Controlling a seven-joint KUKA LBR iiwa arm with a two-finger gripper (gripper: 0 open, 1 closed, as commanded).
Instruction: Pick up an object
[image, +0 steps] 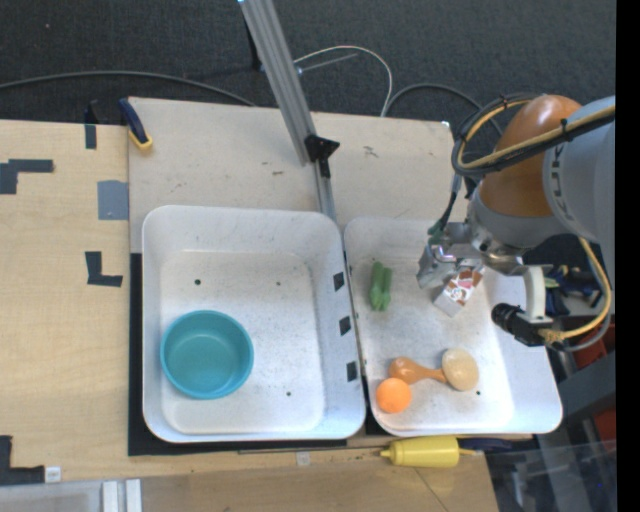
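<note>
My gripper hangs low over the upper right part of the right bin. A small white and red object sits right at its tip, touching or just under it. A green oblong piece lies to the gripper's left, near the divider between the bins. Toward the front of the same bin rest an orange ball and a beige rattle with an orange handle. A teal bowl stands in the left bin.
A yellow bottle lies on the bench edge in front of the right bin. A slanted metal pole rises from behind the bins. Cables loop around the arm at the right.
</note>
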